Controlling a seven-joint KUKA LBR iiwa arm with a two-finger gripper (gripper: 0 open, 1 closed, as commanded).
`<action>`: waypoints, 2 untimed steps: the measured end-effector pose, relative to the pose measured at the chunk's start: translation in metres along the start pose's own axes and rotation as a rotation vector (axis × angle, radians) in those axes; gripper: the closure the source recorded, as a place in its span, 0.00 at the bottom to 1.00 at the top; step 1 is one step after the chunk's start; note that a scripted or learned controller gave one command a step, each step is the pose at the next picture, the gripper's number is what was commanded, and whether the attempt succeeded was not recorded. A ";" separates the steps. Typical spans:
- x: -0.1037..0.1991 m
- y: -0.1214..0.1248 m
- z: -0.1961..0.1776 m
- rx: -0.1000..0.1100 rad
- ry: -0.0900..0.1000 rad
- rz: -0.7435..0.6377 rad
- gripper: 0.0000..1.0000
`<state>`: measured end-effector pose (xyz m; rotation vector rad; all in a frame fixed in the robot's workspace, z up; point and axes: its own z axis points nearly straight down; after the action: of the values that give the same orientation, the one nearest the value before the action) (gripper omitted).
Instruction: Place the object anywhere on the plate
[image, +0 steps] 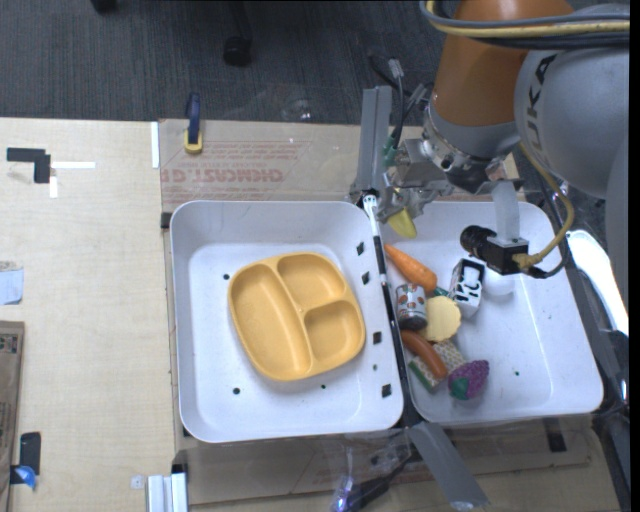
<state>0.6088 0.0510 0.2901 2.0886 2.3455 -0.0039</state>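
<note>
One fixed camera looks down at a slant from above the desk (80, 300), at middling range, taking in both white bins (190, 330); the arm (530, 70) enters right of them.

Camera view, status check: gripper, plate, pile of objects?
Gripper over right bin's far-left corner, a yellow piece at its tip, grasp unclear. Plate bare in left bin. Carrot and other toys remain right.

Plate (296, 316) in the left bin (190, 300); toys heaped along the right bin's (540, 350) left side.
</note>
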 end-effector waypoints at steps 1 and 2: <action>0.012 -0.070 0.092 0.004 0.001 -0.046 1.00; -0.006 -0.079 0.012 0.001 0.000 -0.058 1.00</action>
<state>0.5314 0.0358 0.2785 2.0197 2.4062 -0.0042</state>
